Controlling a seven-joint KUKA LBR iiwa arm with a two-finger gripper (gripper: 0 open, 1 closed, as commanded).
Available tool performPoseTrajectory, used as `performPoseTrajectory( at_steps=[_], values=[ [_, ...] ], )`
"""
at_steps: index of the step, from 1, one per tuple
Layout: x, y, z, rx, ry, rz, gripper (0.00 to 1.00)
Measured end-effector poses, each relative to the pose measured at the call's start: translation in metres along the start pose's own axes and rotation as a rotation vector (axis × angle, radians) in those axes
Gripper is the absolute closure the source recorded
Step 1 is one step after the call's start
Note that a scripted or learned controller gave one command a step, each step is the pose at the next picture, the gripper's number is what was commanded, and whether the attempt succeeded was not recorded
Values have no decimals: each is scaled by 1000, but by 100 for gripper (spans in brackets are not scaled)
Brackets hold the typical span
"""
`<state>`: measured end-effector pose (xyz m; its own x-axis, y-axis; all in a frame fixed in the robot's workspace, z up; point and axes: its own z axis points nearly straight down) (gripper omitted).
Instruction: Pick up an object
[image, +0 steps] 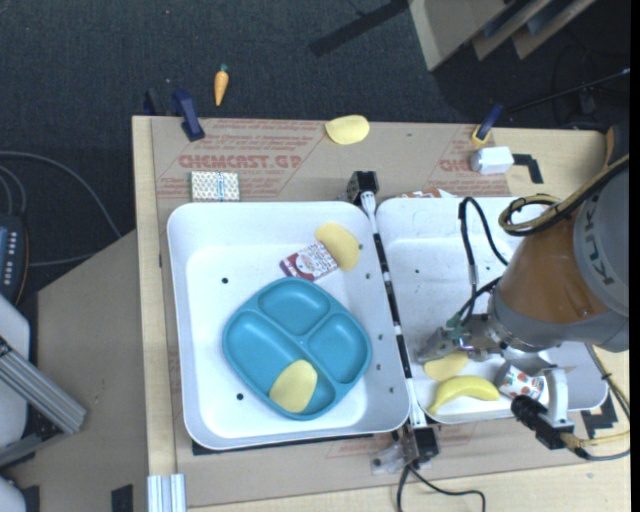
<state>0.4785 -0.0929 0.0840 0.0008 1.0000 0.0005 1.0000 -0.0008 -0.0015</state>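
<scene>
Near edge, right white bin (440, 225): curved yellow plastic banana (465, 391) at about 7 o'clock, small yellow lump (443, 366) just above it. Gripper (447, 345) low over the lump, near the bin divider; fingers' opening: cannot tell. To do well: centre on the lump, descend straight, close before lifting. Farther left: blue divided plastic tray (296, 335) in left white bin (200, 300).
</scene>
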Motion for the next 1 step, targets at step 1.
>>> performPoseTrajectory(
  at_steps=[1],
  values=[
    [-35, 87, -9, -2, -1, -2, 0]
  ],
)
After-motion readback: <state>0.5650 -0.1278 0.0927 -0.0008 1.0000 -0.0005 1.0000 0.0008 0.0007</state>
